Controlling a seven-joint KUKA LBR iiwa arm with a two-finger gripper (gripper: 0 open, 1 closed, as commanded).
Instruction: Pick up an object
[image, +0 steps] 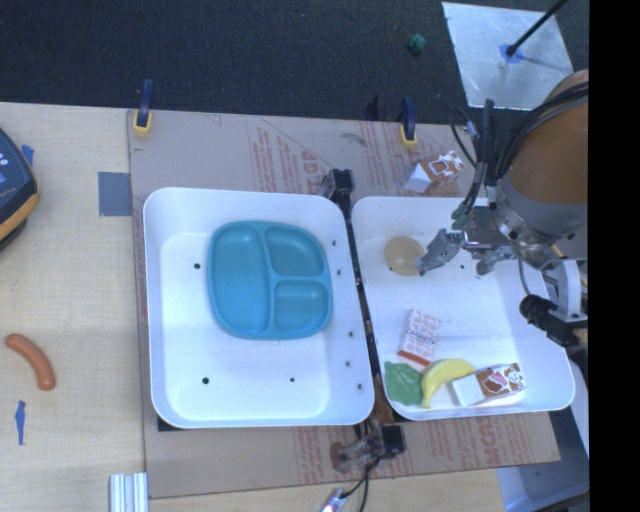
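We see the hand released, fingers spread, low over the right bin, just beside the tan round object. Nothing grasped yet. Banana and packets untouched; closing and lifting remain.

Tan round object — right bin
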